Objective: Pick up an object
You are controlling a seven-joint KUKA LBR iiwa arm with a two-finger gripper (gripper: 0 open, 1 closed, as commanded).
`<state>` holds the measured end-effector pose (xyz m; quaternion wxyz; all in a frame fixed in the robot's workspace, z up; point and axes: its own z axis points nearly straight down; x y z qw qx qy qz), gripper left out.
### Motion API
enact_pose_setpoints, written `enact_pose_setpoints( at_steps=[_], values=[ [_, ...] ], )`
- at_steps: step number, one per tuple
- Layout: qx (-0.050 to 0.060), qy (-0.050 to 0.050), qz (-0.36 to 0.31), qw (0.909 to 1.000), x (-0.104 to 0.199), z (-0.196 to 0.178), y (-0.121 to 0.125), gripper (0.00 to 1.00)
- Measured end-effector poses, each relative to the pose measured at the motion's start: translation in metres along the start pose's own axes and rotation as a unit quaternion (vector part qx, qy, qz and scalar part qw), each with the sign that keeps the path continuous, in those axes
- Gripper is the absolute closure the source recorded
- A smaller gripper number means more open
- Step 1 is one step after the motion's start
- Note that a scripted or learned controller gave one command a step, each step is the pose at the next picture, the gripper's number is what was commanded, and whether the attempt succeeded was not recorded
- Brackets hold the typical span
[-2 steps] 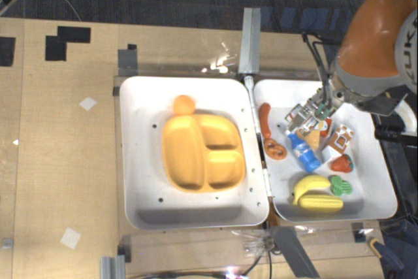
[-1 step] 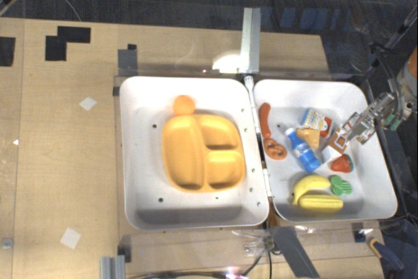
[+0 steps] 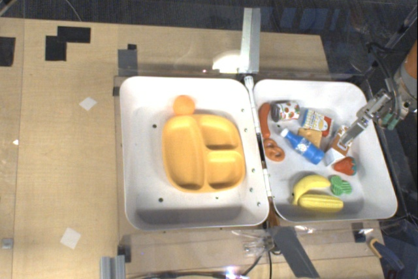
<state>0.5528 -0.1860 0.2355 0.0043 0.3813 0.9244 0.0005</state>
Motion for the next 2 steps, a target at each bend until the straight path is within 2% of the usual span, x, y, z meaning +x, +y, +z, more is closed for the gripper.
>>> enact_pose_setpoints(
  at_steps=[1,2],
  values=[
    [-0.009,-0.007,0.169,0.9856,0.004,0.118,0.047,0.00],
    [-0.001,0.001,0.231,0.9729,-0.005,0.123,0.096,0.00]
  ],
)
